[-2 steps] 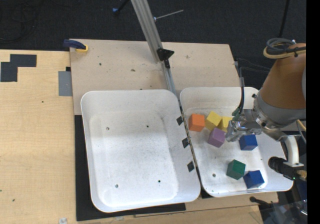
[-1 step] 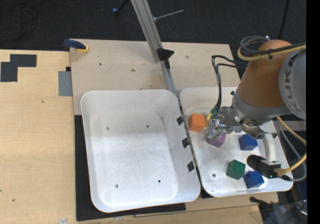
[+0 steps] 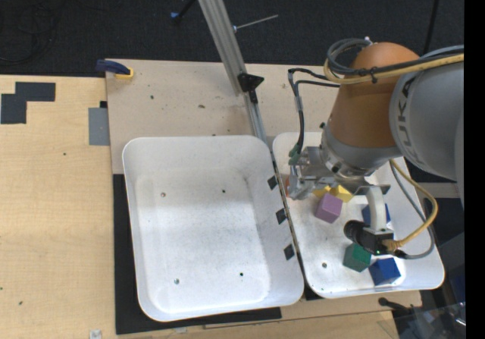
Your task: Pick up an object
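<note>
The arm reaches down into the right bin [image 3: 333, 284], its orange band and grey wrist covering the bin's upper part. My gripper [image 3: 301, 180] sits low near the bin's left wall, mostly hidden under the wrist. Just right of it lie a purple cube [image 3: 329, 208] and a yellow block [image 3: 342, 193], partly tucked under the arm. Further toward the front sit a green cube [image 3: 356, 258], a blue cube [image 3: 385, 270] and another blue piece [image 3: 375, 215]. I see nothing between the fingers.
The left bin [image 3: 151, 178] lies beside the right one, with black clips along the shared wall. A slanted aluminium bar [image 3: 223, 34] rises behind the bins. A black cable with a yellow hose [image 3: 371, 240] hangs over the blocks.
</note>
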